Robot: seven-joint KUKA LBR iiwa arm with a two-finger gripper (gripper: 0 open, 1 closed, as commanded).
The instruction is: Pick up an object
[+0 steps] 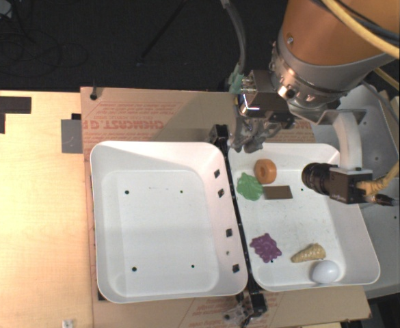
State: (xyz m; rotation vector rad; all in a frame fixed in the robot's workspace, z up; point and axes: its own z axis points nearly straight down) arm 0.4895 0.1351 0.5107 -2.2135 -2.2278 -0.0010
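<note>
End effector [251, 137] over right bin's [353, 251] back-left corner, grip state unreadable | step: approach, nothing lifted | nearest: orange ball [266, 171], green piece [249, 186] just beside | next: descend over one, grip.

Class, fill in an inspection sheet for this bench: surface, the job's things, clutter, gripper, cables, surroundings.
Surface: two white bins side by side, left bin and right bin, on a cardboard sheet.
Job's things: all in the right bin: orange ball, green piece, brown block, purple piece, tan cone, white ball.
Clutter: nothing seen.
Gripper: gripper at the right bin's far left corner, holding nothing visible.
Cables: grey hose rising from the wrist; yellow cable along the arm.
Surroundings: wooden bench, dark floor behind.
</note>
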